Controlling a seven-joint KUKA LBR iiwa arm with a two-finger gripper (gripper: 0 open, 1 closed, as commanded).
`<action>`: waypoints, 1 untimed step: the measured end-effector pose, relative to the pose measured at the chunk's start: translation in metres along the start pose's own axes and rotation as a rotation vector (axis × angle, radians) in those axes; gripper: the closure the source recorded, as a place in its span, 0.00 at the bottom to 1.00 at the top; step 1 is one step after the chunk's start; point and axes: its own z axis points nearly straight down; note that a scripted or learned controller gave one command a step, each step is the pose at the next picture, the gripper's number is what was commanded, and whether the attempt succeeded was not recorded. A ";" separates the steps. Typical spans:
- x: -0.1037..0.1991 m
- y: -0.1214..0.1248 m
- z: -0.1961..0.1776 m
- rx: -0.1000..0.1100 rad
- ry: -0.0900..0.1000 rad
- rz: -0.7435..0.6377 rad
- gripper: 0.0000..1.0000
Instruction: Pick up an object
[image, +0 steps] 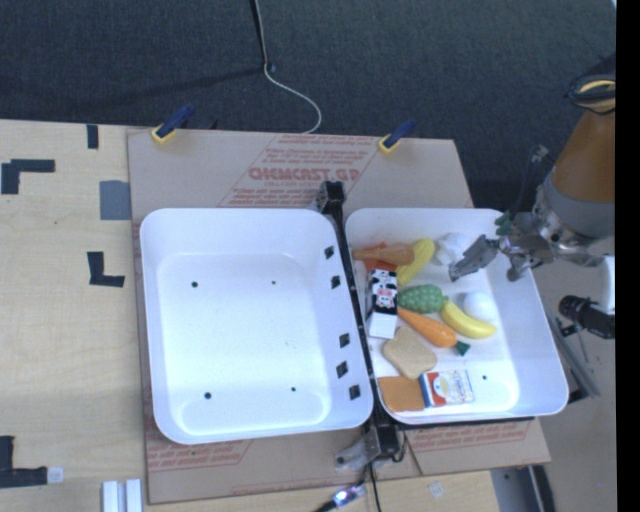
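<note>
My gripper (492, 252) hangs spread and empty at 2 o'clock in the right bin (540, 345). Banana (467, 320) sits just below at 5 o'clock; its curved skin could slip, nudging the carrot (428, 327).

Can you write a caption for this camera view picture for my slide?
Gripper above the right bin of toy food.
</note>
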 end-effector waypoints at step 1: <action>0.045 -0.040 0.150 0.003 0.002 0.002 0.00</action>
